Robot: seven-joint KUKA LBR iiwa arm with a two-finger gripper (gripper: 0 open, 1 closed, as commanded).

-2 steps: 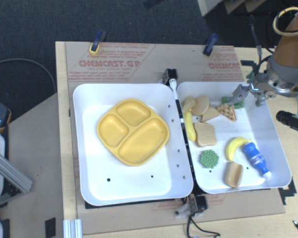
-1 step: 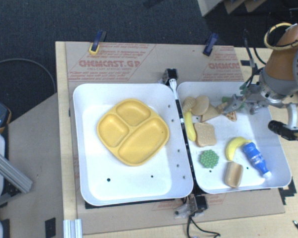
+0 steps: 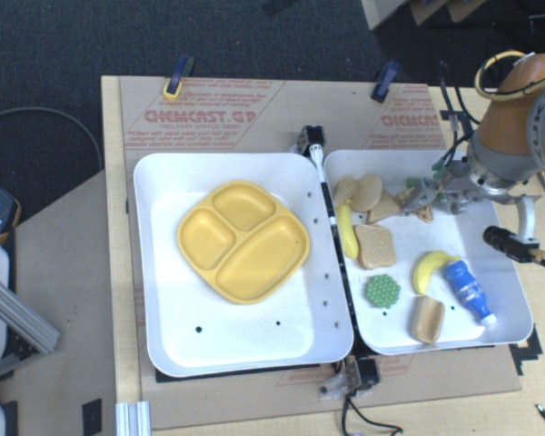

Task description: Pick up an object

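Right bin (image 3: 518, 321) on the tabletop, holding mixed food items and a blue bottle (image 3: 469, 292). The claw (image 3: 424, 198) is lowered at the bin's far side, beside a small brown piece (image 3: 425, 213); whether it is apart or together cannot be told. No object is seen lifted, so the pick is judged unfinished. A yellow divided plate (image 3: 243, 241) lies in the left bin (image 3: 163, 316).

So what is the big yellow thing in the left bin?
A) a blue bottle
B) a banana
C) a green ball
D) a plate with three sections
D: a yellow plate with three sections sits in the left bin, while the food pieces lie in the other bin.
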